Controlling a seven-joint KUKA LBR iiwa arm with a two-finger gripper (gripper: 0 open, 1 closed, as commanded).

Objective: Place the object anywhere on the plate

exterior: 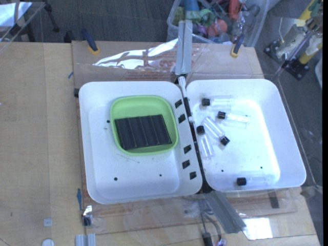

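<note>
Presently the green plate (145,108) sits in the left bin (97,137), set toward its rear and right, with bare white floor along the bin's left and front edges; a dark ribbed rectangular insert (142,131) covers most of the plate's floor. Several clear vials with black caps (214,129) lie scattered in the right bin (271,137), most clustered near the central divider (188,132), and one vial (251,180) lies apart by the front edge.
</note>
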